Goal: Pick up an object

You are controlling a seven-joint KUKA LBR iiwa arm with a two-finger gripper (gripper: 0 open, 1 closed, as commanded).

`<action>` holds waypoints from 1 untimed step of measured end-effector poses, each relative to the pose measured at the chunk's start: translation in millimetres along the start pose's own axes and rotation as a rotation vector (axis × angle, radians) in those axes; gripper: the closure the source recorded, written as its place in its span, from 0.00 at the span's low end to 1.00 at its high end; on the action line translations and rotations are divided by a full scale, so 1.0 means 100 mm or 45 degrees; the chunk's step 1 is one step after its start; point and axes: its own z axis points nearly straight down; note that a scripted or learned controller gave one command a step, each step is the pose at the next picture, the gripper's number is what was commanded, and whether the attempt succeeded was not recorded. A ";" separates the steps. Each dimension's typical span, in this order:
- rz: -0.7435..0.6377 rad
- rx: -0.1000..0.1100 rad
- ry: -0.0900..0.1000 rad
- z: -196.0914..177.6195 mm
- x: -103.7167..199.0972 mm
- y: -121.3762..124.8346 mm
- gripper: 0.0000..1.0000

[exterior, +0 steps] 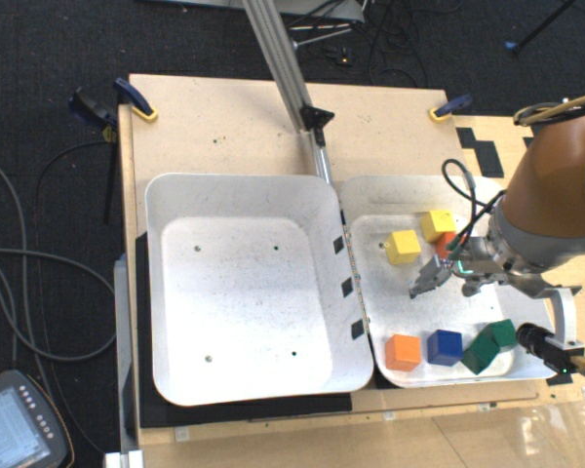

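My gripper (431, 277) hangs over the middle of the right bin (370, 339), reaching in from the right below the orange-banded wrist. A yellow cube (403, 246) lies just up and left of it. A second yellow block (437, 225) sits farther back, with a small red-orange piece (447, 241) partly hidden beside the wrist. Along the bin's front edge stand an orange cube (403, 351), a blue cube (446, 347) and a green block (489, 344). Nothing shows in the gripper's grasp.
The left bin (166, 213) adjoins the right one along a shared rim with black clips. A metal pole (283, 61) slants in from the top to the bins' back edge. Cables loop near the wrist.
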 end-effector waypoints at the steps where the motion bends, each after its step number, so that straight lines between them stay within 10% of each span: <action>1: 0.003 -0.004 0.000 -0.01 0.00 0.01 0.00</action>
